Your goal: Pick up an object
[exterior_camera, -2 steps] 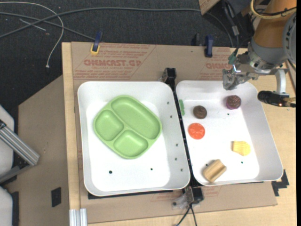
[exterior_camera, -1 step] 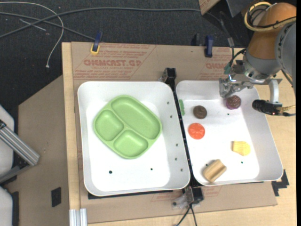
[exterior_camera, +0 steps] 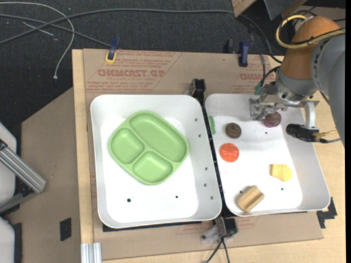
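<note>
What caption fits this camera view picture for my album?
Robot gripper reaches toward a purple object in the right bin.

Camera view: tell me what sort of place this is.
Probably a robotics lab test bench, not a kitchen: two white bins clamped on a cardboard-covered bench, toy-like items such as a green divided plate, and the arm's end effector low over the right bin.

Cardboard sheet (exterior_camera: 137,70): red print "CHEMCAST GP", partly legible.

Bright, even overhead light; the two shallow white plastic bins (exterior_camera: 109,201) glare slightly, shadows are soft and short, focus mildly soft throughout.
</note>
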Controlling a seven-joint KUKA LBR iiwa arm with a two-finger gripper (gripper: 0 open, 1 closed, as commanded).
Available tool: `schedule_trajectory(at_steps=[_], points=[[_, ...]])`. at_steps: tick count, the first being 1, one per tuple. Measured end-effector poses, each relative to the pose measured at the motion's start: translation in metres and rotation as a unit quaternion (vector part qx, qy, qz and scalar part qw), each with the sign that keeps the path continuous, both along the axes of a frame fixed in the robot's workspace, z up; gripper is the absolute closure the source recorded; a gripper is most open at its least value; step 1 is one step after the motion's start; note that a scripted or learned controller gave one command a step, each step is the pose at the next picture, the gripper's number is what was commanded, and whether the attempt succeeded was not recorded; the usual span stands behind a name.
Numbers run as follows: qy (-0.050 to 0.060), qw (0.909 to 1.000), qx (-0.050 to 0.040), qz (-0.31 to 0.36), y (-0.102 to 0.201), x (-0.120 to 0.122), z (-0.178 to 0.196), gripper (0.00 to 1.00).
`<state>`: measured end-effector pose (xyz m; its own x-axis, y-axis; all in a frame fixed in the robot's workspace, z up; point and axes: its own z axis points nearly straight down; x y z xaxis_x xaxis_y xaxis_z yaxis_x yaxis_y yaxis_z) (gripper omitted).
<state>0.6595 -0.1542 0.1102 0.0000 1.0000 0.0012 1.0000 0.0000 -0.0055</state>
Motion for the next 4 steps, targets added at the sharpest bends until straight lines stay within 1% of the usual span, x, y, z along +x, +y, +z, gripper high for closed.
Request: schedule_trajectory(at_steps=[1, 2, 3, 4], points=[[-0.001, 1.0000, -0.0001, 0.001, 0.001, 0.000, -0.027, 0.00], [-0.003, 1.0000, -0.0006, 0.001, 0.001, 0.001, -0.013, 1.00], [-0.007, 1.0000, -0.0012, 0.001, 0.008, -0.001, 0.049, 1.00], [-0.007, 1.0000, -0.0014, 0.001, 0.008, 0.001, 0.105, 1.00]])
